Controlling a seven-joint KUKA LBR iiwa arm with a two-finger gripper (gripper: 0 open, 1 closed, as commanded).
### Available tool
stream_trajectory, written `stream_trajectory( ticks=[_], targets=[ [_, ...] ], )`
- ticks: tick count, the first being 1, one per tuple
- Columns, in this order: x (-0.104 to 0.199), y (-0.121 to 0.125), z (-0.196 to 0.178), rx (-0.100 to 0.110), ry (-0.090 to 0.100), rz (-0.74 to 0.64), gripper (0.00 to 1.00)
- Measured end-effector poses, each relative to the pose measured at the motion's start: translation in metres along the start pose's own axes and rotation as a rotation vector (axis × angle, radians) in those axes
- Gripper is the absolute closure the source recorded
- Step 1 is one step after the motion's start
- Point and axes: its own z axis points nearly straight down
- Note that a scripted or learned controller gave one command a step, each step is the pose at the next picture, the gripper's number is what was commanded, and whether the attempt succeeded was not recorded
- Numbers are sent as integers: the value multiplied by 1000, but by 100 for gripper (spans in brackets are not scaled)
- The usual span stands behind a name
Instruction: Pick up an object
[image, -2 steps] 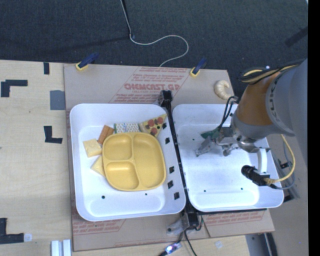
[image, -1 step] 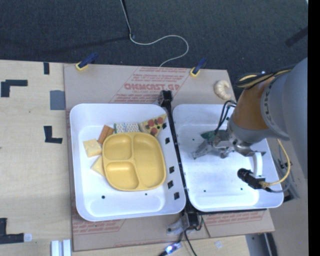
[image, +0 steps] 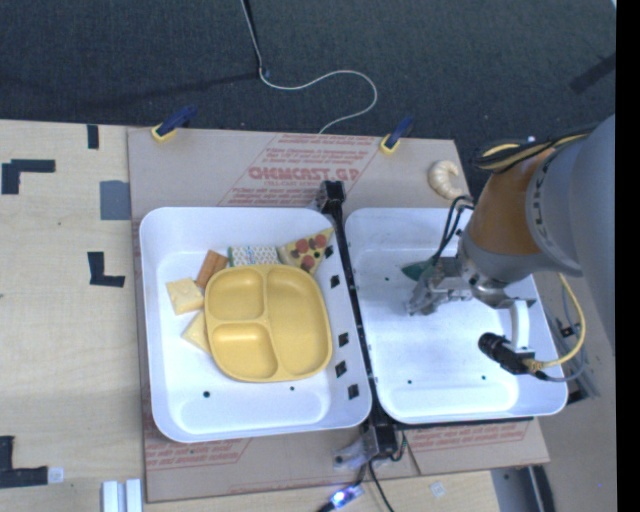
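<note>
Hand (image: 425, 298) low over right bin (image: 440, 385), near small green object (image: 415, 270), possibly touching; opening and hold unreadable. Centre on object before closing.

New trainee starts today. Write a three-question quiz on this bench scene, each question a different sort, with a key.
1. True or false: the yellow divided plate lies in the right bin.
2. Over which bin is the gripper? A) left bin B) right bin C) neither
3. Fill in: the plate has ___ compartments.

Key: 1 false, it lies in the left bin; 2 B; 3 three.
</note>
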Motion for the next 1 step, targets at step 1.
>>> stream_trajectory(
  ticks=[1],
  targets=[
    [10, -3, -54, -3, 2, 0, 100]
  ],
)
